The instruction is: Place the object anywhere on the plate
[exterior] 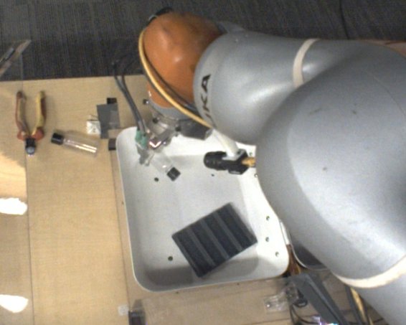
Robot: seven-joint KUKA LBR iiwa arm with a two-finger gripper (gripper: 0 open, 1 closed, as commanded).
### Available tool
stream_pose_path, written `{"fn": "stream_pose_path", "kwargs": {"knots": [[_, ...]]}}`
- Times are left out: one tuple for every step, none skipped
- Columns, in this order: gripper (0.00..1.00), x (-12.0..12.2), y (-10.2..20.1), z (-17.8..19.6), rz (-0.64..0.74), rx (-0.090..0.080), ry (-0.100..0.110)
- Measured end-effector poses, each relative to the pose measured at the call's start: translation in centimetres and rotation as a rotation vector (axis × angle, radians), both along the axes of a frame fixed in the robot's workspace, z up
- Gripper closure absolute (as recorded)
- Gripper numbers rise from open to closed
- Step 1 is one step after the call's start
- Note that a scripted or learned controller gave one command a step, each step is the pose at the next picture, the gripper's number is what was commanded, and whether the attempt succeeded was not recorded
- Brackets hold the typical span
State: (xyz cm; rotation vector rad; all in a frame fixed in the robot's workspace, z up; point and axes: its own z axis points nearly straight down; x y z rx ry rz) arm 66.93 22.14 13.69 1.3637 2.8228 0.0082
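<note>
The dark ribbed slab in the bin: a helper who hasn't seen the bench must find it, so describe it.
Start at the white bin beside the grey arm. Near its front edge lies the dark ribbed slab, flat and turned at a slant. It is far larger than the small black bit near the gripper.

Red-handled pliers (30, 119) on the wooden bench (67, 244), small clear vial (73, 143) just beside them

A shallow white plastic bin (146, 269) sat on the pale wooden bench (67, 244). Inside it, toward the near side, lay a black ribbed rectangular pad (214, 239). Farther back in the bin hung the grey arm's two-finger gripper (155, 150), a small black block (173, 173) just beside it. Left of the bin, well apart, lay red-handled pliers (30, 119) and a clear glass vial (75, 142).
</note>
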Motion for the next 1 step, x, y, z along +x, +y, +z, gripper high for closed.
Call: {"fn": "stream_pose_path", "kwargs": {"knots": [[1.00,0.09,0.15,1.22,0.005,0.002,-0.006]]}}
